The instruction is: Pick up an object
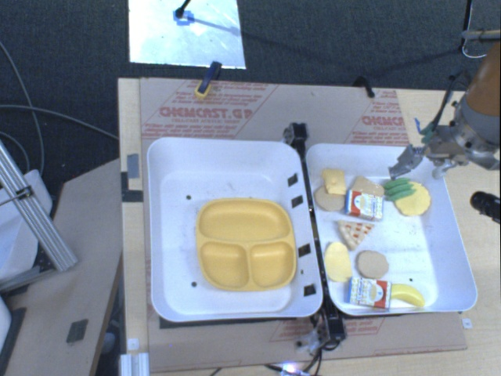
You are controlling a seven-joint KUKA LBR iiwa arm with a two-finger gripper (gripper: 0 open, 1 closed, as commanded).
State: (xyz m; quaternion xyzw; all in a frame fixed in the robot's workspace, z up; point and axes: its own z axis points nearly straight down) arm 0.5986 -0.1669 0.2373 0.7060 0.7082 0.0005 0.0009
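Note:
My gripper [420,165] hangs over the far right corner of the right bin [446,249], coming in from the right. Its two fingers stand apart with nothing between them. Just below and in front of it lie a green bean pod [398,188] and a yellow round piece [416,202]. Further left in the same bin are a red-and-white carton [365,205], a bread piece [366,185], a yellow block [334,181] and a brown disc [327,200].
Nearer the front of the right bin lie a pizza slice [356,232], a yellow oval [338,262], a brown cookie [373,265], a second carton [368,292] and a banana [409,294]. The left bin [168,210] holds a yellow divided plate [246,243].

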